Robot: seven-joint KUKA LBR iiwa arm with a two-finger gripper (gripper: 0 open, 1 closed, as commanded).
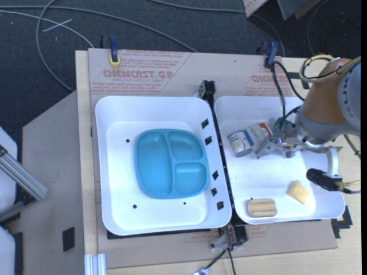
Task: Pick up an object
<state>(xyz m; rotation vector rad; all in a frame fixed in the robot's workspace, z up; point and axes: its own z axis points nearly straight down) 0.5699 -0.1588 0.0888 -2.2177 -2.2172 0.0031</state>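
From the camera view, the gripper (269, 148) is low in the right bin (258, 183), near its far edge, just beside a small can (239, 143) and a carton (258, 134). How far the hand is open I cannot tell. A yellow wedge (298, 192) and a tan block (261, 207) lie near the bin's front edge.

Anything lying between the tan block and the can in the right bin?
No. In the camera view, bare white bin floor separates the tan block from the can; the yellow wedge sits off to the side.
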